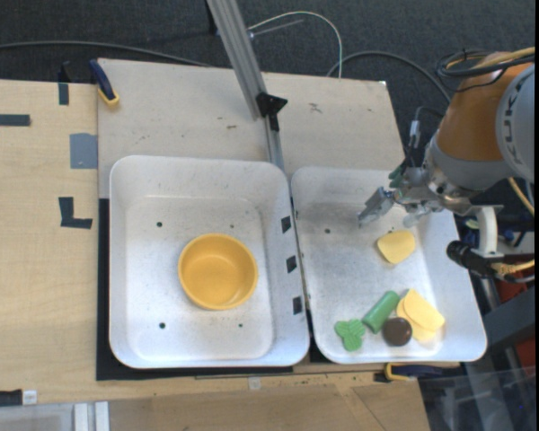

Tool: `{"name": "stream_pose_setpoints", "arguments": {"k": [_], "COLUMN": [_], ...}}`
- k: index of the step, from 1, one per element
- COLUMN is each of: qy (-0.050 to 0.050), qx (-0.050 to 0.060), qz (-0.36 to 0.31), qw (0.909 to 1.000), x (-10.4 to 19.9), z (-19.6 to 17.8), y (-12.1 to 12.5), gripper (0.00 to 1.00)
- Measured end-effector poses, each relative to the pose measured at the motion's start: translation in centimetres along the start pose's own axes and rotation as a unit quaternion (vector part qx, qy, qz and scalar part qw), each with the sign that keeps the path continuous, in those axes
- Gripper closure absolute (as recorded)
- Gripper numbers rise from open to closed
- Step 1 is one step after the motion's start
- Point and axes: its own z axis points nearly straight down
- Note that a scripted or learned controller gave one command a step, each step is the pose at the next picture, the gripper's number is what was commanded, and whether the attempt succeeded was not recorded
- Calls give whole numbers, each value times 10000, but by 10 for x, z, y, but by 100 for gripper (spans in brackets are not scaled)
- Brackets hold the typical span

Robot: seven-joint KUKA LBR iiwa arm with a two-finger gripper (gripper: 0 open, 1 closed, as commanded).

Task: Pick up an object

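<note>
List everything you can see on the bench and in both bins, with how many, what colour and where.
Bins: 2, white, side by side on the bench; left bin, right bin.
Bowl: 1, yellow, middle of the left bin.
Flat yellow piece: 1, yellow, upper half of the right bin, just below the end effector.
Yellow pieces: apparently 2, overlapping, near corner of the right bin.
Green cylinder: 1, green, tilted, left of those pieces.
Green leafy piece: 1, green, near edge of the right bin.
Brown round piece: 1, dark brown, against the yellow pieces.
Clamps: 2, blue and yellow; bench's far left corner, near edge.
Arm: 1, grey and orange, from the right.
End effector: 1, above the right bin.
</note>
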Motion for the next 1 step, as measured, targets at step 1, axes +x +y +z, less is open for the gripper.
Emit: {"name": "stream_pose_setpoints", "arguments": {"k": [1], "qy": [0], "qx": [-2], "qz": [4], "qw": [10000], "x": [0], "z": [0], "y": [0], "gripper": [0]}}
